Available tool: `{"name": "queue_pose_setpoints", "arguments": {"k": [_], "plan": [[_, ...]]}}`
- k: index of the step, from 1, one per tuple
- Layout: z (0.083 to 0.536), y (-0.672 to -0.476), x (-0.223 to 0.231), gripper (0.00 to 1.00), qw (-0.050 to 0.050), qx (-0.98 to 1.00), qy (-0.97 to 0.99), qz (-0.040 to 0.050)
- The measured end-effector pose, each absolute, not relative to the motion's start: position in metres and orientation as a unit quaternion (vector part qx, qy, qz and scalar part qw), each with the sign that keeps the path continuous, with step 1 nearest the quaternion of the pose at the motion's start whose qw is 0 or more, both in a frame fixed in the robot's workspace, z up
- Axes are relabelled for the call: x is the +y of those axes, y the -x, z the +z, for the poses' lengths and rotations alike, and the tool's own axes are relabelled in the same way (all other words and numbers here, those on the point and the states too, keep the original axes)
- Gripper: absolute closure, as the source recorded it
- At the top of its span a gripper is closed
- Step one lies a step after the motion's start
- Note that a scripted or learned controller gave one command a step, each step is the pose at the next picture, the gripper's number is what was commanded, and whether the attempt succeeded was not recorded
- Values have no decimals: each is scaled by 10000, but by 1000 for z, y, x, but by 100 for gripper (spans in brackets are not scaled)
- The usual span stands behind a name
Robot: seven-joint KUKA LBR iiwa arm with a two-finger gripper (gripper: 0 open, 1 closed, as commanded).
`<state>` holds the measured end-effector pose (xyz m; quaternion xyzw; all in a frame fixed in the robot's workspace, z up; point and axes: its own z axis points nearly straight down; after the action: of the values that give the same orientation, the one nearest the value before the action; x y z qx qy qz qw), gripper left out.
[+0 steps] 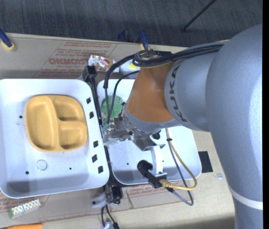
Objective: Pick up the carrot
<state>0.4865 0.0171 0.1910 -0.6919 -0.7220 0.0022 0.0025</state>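
Tool at the end of the grey and orange arm hangs low over the left part of the right bin, beside the divider between the bins; whether it is apart or together cannot be told. Left bin holds a yellow divided tray. No carrot can be made out; a green item shows partly beside the arm.
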Motion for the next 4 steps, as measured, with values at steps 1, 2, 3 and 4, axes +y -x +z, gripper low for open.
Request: {"name": "queue_pose_setpoints", "arguments": {"k": [1,2,3,4], "plan": [[265,-490,-26,100,1,-8275,5615,7],[280,-482,-103,100,1,-8096,5869,11],[367,-477,-204,100,-9,-8138,5812,6],[231,-476,-211,100,18,-8512,5248,6]]}}
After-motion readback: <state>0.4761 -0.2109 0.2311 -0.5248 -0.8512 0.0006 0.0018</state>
